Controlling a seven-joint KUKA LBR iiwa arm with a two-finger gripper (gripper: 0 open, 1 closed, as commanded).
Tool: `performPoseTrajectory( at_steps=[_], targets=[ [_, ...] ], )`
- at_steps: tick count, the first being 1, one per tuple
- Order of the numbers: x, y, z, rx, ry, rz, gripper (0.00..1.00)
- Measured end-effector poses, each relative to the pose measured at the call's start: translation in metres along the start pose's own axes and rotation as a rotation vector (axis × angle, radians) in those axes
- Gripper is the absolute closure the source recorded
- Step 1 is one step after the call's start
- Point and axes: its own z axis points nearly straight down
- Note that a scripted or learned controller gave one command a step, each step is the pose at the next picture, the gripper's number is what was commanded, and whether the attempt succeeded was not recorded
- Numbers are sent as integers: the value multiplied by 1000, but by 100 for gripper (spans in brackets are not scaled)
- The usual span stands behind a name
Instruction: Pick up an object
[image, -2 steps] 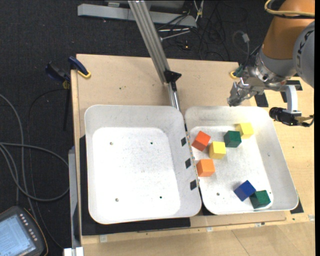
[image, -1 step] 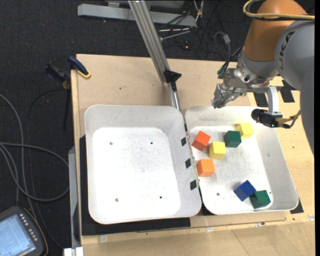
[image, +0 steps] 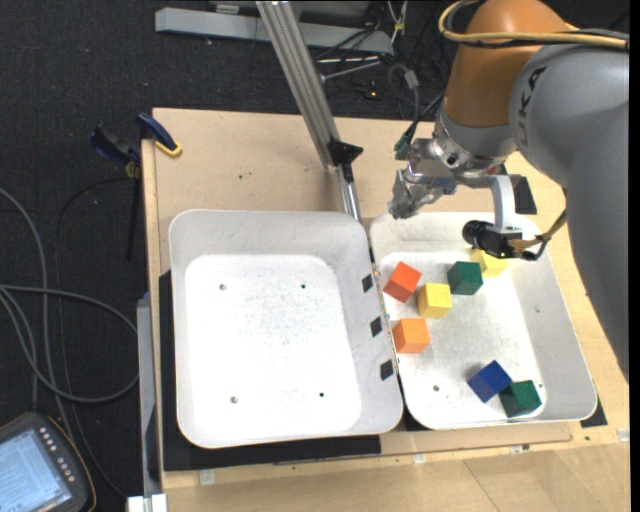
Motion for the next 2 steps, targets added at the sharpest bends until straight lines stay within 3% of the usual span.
performPoseTrajectory(
  at_steps=[1,2],
  targets=[
    [48,-22,-1,1,0,1,100],
    [103,-22,-8,-2,0,-1,100]
  ],
)
